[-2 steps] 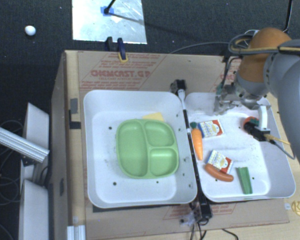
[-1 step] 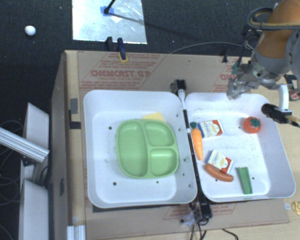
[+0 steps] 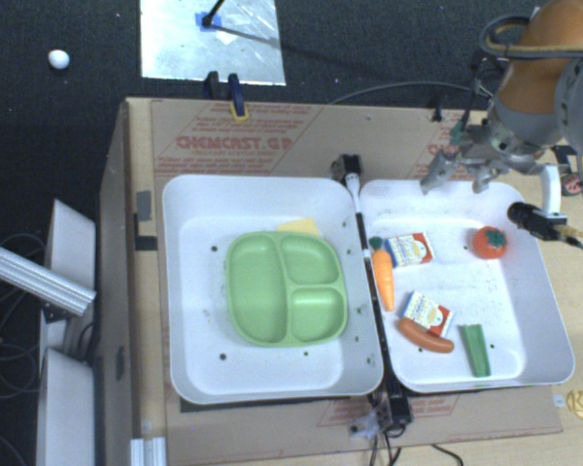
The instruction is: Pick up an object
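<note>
Hovered with gripper (image 3: 462, 175) spread open and holding nothing, tomato (image 3: 489, 243) and carrot (image 3: 383, 278) lying below it, unpicked.

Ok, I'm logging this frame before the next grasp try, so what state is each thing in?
End effector: fingers spread open, holding nothing, over the right bin's far rim.
Green plastic divided tray: flat, nothing in its compartments, in the left bin.
Orange toy carrot: lying flat along the right bin's left edge.
Red toy tomato: upright.
Red toy sausage: lying flat.
</note>
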{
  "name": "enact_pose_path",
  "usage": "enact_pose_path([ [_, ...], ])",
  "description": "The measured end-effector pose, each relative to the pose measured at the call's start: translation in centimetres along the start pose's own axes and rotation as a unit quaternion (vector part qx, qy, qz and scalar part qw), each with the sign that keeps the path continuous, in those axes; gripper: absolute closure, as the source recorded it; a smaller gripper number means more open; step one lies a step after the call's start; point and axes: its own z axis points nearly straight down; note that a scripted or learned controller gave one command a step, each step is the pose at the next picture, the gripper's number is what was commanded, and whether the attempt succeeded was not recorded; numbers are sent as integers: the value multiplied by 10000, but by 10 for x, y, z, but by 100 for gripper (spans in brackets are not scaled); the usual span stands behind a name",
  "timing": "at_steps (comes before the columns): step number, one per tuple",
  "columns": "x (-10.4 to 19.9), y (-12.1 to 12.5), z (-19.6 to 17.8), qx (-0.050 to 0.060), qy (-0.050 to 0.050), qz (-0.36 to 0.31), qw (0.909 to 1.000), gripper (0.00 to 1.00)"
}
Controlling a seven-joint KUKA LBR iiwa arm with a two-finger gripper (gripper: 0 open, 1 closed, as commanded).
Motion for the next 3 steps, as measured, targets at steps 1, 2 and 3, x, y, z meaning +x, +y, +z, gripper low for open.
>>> enact_pose_path([
  [1,-12,-1,117,16,5,13,10000,0],
  [2,-78,-1,115,-1,-1,10,10000,0],
  [3,-77,1,103,-22,-9,-4,10000,100],
])
